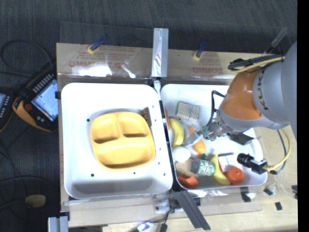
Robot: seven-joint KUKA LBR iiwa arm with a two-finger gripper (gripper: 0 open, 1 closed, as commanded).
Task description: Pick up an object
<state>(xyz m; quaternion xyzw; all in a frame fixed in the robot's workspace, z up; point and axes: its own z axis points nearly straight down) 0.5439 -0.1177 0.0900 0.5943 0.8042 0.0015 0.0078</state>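
Observation:
My gripper (pixel 208 131) reaches down into the right bin (pixel 212 92) near its middle, under the grey arm with the orange band (pixel 241 103). Just below and left of it lie small orange pieces (pixel 199 147). A yellow banana (pixel 177 131) lies at the bin's left side, with a white egg-shaped thing (pixel 181 154) below it. A speckled green-white block (pixel 187 111) sits toward the back. Near the front are a small can with a green label (pixel 203 167), a red tomato-like thing (pixel 236 174) and a yellow piece (pixel 220 172). I see nothing between the gripper's tips.
The left bin (pixel 77 129) holds a yellow compartment tray (pixel 123 138) with a small brown thing (pixel 145 115) at its back right corner. A raised divider (pixel 164 129) separates the two bins. A handheld controller (pixel 41 100) lies off the bench to the left.

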